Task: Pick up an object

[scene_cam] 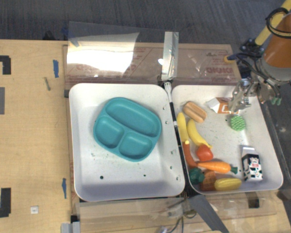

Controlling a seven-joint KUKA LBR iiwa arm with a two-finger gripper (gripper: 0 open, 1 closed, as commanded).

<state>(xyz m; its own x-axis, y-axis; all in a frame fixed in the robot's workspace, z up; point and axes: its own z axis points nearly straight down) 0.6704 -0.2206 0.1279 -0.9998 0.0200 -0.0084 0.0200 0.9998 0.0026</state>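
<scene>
In the right bin [274, 171], near its far right corner, the gripper [238, 106] hangs low over the white floor, with the arm [281, 42] and its orange band coming in from the upper right and cut off by the frame's edge. The fingers are small and blurred against a tangle of cables and metal parts, so whether they are spread or pressed together cannot be told, and nothing can be seen between them. Just beneath and beside the gripper lies a small white and orange carton [218, 105], partly hidden by the fingers, and just below that sits a green knobbly ball [237, 123]. Along the bin's left wall toy foods crowd together: a hot dog bun [194, 112], a banana [196, 134], a second long yellow piece pressed against the wall and hard to name, a tomato [204, 153], a carrot [216, 167], and a yellow oval piece [227, 183] at the near edge, with darker items half buried under them. Near the right wall stands a small black and white milk carton [251, 165]. The left bin [87, 178] holds a teal divided plate [127, 128], lying flat and tilted askew, well apart from the gripper.
</scene>
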